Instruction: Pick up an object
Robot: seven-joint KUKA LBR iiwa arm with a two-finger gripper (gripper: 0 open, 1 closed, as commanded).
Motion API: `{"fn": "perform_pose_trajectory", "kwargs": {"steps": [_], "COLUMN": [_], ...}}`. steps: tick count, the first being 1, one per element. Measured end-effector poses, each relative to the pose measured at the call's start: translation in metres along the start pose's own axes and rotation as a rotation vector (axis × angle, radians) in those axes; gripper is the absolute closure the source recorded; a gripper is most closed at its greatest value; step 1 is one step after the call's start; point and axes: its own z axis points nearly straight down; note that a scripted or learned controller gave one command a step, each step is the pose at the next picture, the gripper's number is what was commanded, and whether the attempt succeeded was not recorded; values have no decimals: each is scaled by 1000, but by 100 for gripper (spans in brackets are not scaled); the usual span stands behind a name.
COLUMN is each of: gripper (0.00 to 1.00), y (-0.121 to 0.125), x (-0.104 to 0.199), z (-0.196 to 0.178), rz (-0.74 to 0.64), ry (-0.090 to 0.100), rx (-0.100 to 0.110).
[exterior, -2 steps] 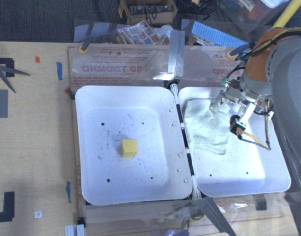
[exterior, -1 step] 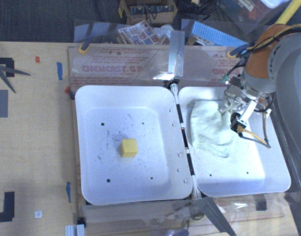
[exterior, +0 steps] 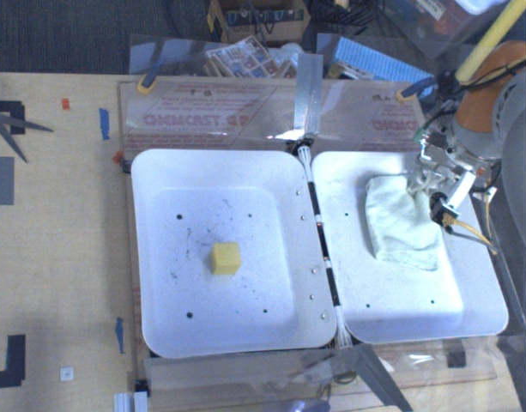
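Fig.: crumpled white cloth [exterior: 400, 226] lay in right white bin [exterior: 400, 303] | end effector [exterior: 427, 183] stood at its far right edge, opening and hold could not be told | best approach: descend onto a raised fold, then close.

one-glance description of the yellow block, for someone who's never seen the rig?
Find the two shallow white bins side by side and take the left bin. Near the middle of its floor sits a small yellow cube. The other item, a crumpled white cloth, lies in the right bin, so colour and shape settle it.
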Motion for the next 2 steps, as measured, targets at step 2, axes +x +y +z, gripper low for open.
{"fn": "perform_pose_trajectory", "kwargs": {"steps": [2], "gripper": [100], "y": [-84], "x": [-14], "z": [-163], "rz": [-400], "ry": [0], "rx": [3]}}
